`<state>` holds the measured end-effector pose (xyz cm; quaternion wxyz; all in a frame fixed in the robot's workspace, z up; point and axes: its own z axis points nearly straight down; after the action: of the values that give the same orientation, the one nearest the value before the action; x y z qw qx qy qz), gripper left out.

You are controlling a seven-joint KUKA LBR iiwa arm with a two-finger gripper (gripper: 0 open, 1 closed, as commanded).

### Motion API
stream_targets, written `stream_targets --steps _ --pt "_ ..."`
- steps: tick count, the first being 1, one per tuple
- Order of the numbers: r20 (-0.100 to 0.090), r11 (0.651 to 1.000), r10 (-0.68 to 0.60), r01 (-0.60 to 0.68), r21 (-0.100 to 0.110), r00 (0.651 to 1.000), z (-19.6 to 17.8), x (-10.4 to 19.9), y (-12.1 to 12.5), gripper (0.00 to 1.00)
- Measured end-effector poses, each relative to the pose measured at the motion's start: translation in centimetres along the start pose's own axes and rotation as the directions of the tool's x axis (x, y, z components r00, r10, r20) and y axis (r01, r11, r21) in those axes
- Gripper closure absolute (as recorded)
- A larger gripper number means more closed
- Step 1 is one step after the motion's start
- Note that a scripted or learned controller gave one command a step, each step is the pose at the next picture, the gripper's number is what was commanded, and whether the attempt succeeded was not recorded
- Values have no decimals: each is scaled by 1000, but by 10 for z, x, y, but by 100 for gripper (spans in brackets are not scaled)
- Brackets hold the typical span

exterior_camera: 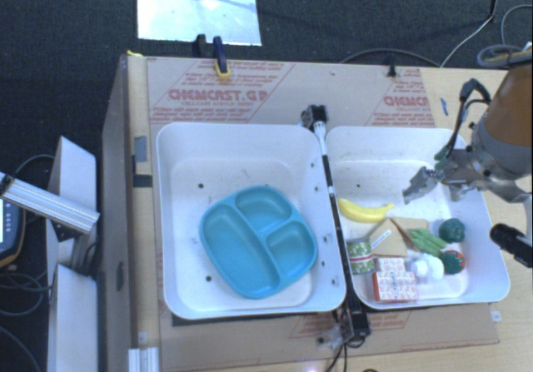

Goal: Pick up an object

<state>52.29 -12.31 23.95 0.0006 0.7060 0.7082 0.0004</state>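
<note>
Your nearest pick is the toy banana, lying flat on the floor of the right bin near the divider, with the hand hovering just up and to its right; I cannot tell how the hand is set. It looks like light, stiff, smooth plastic, so it may skid. Take it across the thick middle of its curve, not the tapered ends.
</note>
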Motion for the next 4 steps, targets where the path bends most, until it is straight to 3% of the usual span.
stream_targets --steps 1,2,3,4 --pt "2 1000 2 -2 -8 1000 152 -37 -16 0" --pt "0 1000 1 -1 -13 1000 140 -36 -14 100" --pt "0 1000 0 0 -3 1000 48 4 -10 100" --pt "0 1000 1 -1 -2 1000 48 3 -10 0"
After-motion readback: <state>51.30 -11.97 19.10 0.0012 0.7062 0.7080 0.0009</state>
